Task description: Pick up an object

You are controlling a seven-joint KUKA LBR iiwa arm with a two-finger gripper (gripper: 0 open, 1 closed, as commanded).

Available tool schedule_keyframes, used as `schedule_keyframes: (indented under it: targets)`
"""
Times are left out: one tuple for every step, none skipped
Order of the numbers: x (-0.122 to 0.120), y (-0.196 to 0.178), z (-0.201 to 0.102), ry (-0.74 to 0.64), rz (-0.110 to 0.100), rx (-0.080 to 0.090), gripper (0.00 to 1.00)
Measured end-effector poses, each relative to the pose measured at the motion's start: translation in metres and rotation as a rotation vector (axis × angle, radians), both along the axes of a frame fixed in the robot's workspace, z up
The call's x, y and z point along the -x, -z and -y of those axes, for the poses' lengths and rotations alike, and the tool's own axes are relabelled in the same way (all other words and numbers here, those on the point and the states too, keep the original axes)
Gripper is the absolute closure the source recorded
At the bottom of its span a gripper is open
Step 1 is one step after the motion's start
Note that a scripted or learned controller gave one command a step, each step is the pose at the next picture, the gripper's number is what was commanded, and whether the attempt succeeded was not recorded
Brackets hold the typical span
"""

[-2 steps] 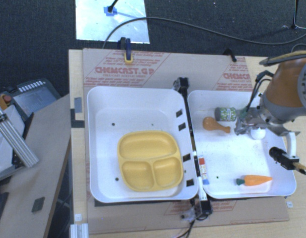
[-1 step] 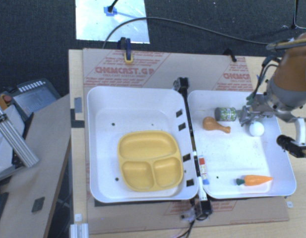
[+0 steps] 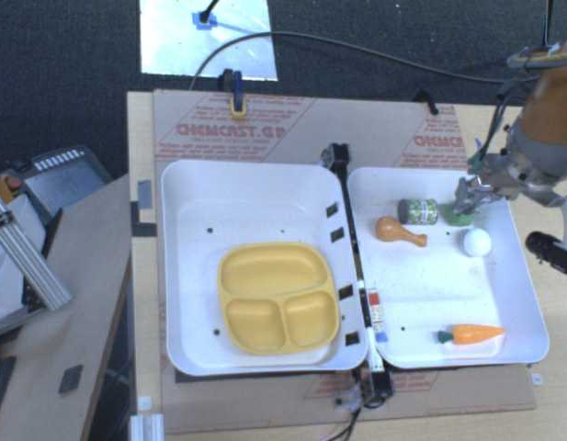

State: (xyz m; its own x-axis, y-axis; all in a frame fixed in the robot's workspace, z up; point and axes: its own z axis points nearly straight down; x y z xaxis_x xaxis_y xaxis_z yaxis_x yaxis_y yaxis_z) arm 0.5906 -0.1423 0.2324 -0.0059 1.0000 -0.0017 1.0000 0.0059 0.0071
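The left bin (image 3: 187,200) holds a yellow divided plate (image 3: 278,297). In the right bin (image 3: 430,343) lie a tan toy drumstick (image 3: 399,232), a small green-labelled can (image 3: 418,211), a toy carrot (image 3: 474,334) near the front, and a white ball (image 3: 477,243). The gripper (image 3: 469,200) hangs over a green object (image 3: 461,216) at the far right; whether it is apart or together cannot be told

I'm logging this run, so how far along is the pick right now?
Done: the gripper is down at the far edge of the right bin, over a green object. In hand: nothing visibly lifted. Left: grasp and raise something; the can, white ball and carrot lie untouched.
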Motion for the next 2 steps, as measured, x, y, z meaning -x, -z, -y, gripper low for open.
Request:
schedule_keyframes:
  targets:
    - [-0.007,-0.063,-0.004,0.0,0.002,0.0,1.0]
    - [0.005,-0.049,-0.045,-0.002,-0.007,-0.003,1.0]
